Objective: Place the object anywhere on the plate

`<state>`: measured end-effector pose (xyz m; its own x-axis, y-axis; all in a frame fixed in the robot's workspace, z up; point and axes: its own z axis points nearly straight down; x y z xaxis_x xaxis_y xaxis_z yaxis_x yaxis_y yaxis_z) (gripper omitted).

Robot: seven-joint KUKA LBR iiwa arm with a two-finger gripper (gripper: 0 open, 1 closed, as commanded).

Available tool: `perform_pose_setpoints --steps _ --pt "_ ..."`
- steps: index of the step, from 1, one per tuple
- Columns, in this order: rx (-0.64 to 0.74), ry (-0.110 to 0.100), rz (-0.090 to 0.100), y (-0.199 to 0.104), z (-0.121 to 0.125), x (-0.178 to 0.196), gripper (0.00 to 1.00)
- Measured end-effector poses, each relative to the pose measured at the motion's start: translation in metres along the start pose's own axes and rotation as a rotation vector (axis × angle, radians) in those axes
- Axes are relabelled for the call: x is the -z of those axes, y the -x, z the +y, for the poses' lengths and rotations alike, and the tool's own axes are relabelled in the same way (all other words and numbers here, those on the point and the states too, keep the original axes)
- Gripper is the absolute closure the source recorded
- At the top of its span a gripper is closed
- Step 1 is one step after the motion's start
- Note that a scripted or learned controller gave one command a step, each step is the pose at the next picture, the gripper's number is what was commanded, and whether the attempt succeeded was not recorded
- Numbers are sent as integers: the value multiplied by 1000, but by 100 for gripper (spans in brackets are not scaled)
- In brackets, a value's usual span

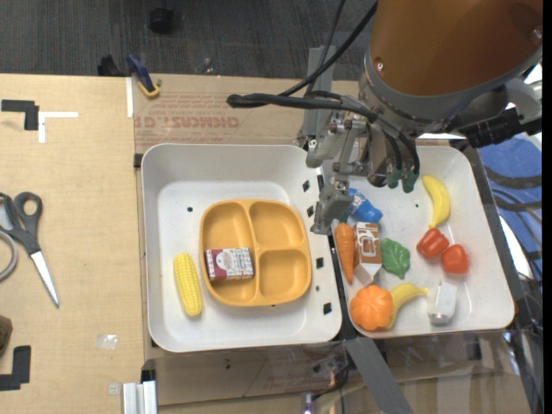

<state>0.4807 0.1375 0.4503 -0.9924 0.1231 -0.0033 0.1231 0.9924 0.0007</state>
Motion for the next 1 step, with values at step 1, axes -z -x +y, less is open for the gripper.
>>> perform_pose_setpoints --steps 1 --pt "0 0 -3 2 0 9 100"
